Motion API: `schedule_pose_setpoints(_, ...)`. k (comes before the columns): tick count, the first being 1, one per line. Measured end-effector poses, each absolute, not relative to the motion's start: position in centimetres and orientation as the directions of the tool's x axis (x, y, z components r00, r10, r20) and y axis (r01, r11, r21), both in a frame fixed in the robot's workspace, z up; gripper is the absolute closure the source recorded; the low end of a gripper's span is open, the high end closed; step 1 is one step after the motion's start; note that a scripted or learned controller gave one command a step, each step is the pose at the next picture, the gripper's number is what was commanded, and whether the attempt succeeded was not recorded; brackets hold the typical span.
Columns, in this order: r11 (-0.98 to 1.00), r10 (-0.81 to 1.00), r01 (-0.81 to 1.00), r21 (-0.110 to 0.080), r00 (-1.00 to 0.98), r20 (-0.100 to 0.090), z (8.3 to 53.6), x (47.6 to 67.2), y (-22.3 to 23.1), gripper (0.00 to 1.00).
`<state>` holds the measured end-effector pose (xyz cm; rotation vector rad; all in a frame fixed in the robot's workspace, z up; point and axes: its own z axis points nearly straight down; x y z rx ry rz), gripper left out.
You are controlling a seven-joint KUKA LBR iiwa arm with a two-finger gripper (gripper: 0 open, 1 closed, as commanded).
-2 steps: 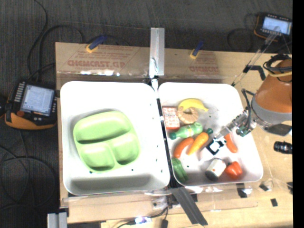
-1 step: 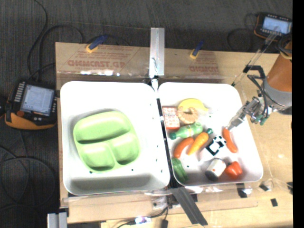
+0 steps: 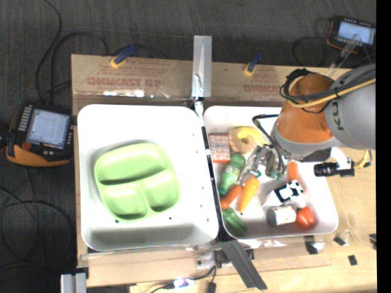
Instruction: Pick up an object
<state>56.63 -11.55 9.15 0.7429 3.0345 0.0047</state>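
Hovering low in right white bin [image 3: 330, 221]: metal two-finger gripper [image 3: 259, 163], fingers' spread not discernible, directly above green plastic bottle [image 3: 231, 171] and orange carrot-shaped toy [image 3: 247, 193]. Occupying left white bin [image 3: 85, 163]: light-green divided plastic tray [image 3: 135, 179].

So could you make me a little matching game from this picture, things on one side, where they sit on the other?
Things:
1. green divided tray
2. orange carrot
3. white cylinder
4. gripper

Places:
A. near the right bin's front edge
B. in the left bin
C. above the middle of the right bin
D. just below the gripper

Pairs: 1-B, 2-D, 3-A, 4-C
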Motion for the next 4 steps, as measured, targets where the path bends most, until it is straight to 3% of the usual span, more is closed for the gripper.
schedule_pose_setpoints(1, 0.970, 0.243, 0.243, 0.003, -0.970, -0.011, 9.1, 59.6, -13.3, 1.00)
schedule_pose_setpoints(2, 0.889, 0.457, 0.457, 0.002, -0.889, -0.002, 18.4, 60.1, -6.7, 1.00)
schedule_pose_setpoints(3, 0.889, 0.457, 0.457, 0.002, -0.889, -0.002, 18.4, 60.1, -6.7, 0.00)
schedule_pose_setpoints(4, 0.967, 0.256, 0.256, 0.002, -0.967, -0.010, 10.2, 64.0, -11.8, 0.00)
